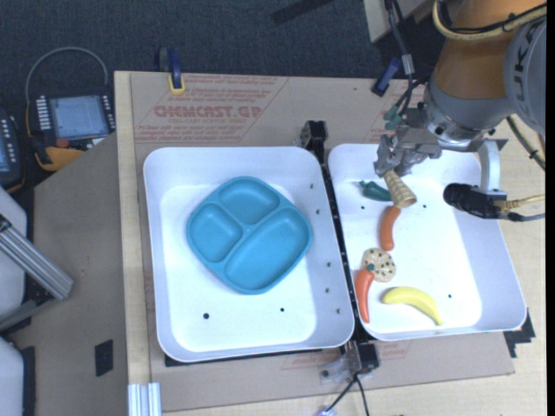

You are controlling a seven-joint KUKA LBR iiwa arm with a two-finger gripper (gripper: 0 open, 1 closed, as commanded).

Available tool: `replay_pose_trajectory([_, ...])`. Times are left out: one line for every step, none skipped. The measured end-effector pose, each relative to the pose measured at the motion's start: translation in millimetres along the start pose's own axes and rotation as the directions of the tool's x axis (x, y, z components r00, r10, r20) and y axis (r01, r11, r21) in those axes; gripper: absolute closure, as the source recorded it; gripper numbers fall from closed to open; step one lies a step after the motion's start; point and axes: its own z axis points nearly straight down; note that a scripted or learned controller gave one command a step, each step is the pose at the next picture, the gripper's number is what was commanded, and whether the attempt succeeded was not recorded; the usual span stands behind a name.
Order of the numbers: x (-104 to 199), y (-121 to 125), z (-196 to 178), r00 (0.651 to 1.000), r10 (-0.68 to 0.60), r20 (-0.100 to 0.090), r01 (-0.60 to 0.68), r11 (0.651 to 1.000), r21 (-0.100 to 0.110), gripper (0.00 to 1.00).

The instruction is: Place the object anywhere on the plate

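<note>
Jaws (397,173) grip a tan cone (400,191) over the right bin (486,258). Blue plate (249,232) sits in the left bin (173,310).

A robotics lab: cardboard-topped bench (217,102), teach pendant (76,116), loose cables.

The plate (250,232) is a bright sky blue, sitting in a plain white bin (173,319) dotted with a few small dark specks. The neighbouring bin (494,276) is the same white. In it, the banana (414,303) is yellow, the carrot (362,294) orange-red, the sausage (388,228) a similar orange-red, and the cookie (379,264) pale tan with dark spots. A small teal piece (375,191) lies near a tan, ridged item (401,192). The arm (486,42) is grey with an orange band, and the bench (130,232) is light brown with faded red lettering
</note>
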Motion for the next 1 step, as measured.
replay_pose_trajectory([47.3,13.0,2.7,1.000,0.002,0.003,-0.001,1.000,-0.005,1.00])
